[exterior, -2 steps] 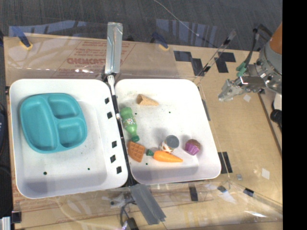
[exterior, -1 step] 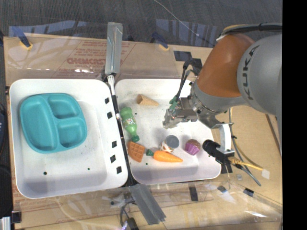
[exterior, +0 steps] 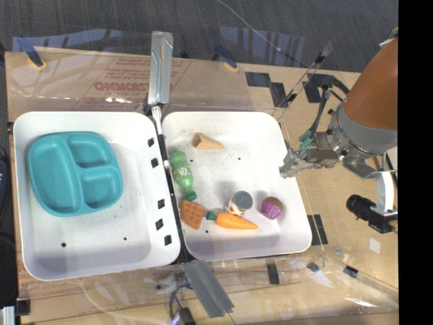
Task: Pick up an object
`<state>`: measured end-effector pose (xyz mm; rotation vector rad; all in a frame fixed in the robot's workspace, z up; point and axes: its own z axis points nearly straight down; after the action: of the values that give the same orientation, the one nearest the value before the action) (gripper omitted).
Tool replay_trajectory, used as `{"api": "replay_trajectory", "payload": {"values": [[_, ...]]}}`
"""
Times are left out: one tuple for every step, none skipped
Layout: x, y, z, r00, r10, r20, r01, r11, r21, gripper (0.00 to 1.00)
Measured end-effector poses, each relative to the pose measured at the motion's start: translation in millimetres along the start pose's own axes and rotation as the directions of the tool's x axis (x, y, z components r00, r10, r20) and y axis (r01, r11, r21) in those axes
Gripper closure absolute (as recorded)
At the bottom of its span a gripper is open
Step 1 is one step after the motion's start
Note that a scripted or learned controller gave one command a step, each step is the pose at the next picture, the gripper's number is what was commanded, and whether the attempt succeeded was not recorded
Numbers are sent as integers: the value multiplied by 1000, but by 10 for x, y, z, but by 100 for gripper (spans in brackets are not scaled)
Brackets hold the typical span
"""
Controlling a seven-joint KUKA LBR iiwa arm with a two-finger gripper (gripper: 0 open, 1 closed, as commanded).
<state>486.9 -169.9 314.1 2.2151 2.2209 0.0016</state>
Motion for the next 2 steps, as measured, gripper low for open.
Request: {"api": "replay_trajectory", "payload": {"values": [[-412, 318, -307, 1000, -3, -1, 3, 1000, 3, 100], [822, 699, 1118, 1000, -12, -6, 12, 1000, 17, 100]]}}
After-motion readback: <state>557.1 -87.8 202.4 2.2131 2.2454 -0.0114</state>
